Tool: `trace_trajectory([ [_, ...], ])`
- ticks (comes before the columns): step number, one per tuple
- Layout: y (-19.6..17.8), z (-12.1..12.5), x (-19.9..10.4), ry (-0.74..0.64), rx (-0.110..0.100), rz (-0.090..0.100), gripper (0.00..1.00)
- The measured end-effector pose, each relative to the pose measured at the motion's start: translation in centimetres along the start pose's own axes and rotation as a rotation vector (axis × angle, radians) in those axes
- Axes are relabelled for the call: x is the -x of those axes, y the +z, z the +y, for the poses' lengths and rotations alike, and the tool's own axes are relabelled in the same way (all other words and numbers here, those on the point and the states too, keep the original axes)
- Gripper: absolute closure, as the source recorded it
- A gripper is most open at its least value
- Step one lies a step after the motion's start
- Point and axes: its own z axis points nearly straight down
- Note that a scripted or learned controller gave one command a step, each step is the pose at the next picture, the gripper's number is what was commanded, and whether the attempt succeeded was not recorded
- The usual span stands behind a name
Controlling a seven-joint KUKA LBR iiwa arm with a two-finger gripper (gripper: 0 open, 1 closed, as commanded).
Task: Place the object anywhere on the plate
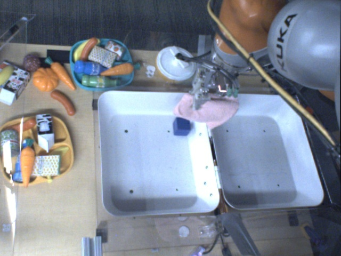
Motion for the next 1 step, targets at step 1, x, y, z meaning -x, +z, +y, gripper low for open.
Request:
trace_trajectory([
  [1, -0.49, 4.71, -0.05, -0.002, 0.001, 0.000, 1.00],
])
